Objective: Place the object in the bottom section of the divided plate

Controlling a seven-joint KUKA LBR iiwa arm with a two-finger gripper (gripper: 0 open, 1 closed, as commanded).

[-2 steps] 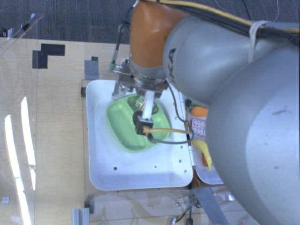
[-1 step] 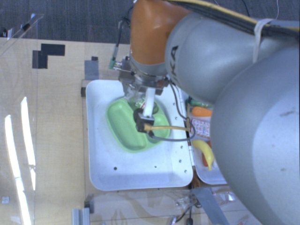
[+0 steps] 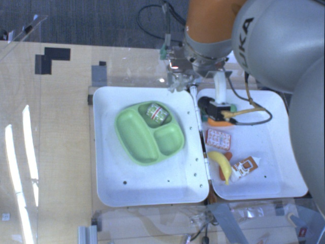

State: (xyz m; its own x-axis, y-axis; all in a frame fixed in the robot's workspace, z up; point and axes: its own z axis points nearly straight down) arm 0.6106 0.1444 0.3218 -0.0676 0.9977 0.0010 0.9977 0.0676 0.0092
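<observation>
1. Small tin (image 3: 156, 114): green, white and red label, print too small to read. It lies in the upper right compartment of the divided plate (image 3: 133, 136), apart from the gripper.
2. Divided plate: green, three compartments, in the middle of the left bin (image 3: 109, 184). The long left compartment and the lower right one hold nothing.
3. Gripper (image 3: 180, 79): hangs over the far rim of the left bin, near the wall shared by the two bins. The wrist above hides most of it; how wide it stands cannot be told, and nothing is seen in its grasp.
4. Right bin (image 3: 277, 136): far corner covered by the arm.
5. Orange item (image 3: 218, 122): partly hidden, kind unclear.
6. Checked packet (image 3: 219, 139): red and white, flat.
7. Banana (image 3: 221, 164): yellow, beside the shared wall.
8. Red item (image 3: 225, 173): half under the banana, kind unclear.
9. Brown and white carton (image 3: 246, 165): just right of the banana.
</observation>
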